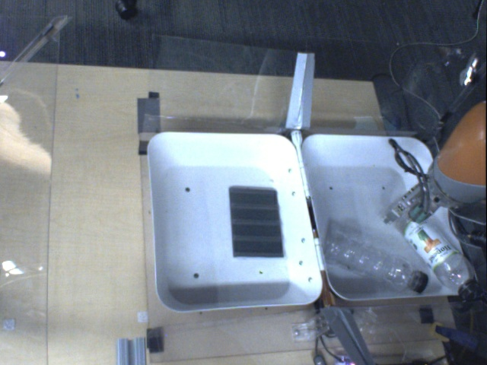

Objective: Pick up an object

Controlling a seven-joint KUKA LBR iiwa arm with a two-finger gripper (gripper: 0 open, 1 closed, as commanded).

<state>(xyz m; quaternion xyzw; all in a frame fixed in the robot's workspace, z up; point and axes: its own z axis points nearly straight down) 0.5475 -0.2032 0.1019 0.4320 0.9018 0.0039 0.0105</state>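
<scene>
In the right bin (342, 166), my gripper (405, 205) hangs low near the right wall, below the arm's orange band (466, 157). Just beneath and to its right lies a clear bottle with a white, green and orange label (431, 246), its upper end close under the gripper. I cannot tell whether they touch. A second clear bottle with a black cap (370, 258) lies along the bin's front, left of the gripper. In the middle of the left bin (175, 166), a dark ribbed rectangular block (256, 220) lies flat.
A black cable (403, 154) loops over the right bin's back right corner. An upright metal post (301, 90) stands behind the seam between the bins. Clear plastic sheeting (46, 128) covers the bench at the left.
</scene>
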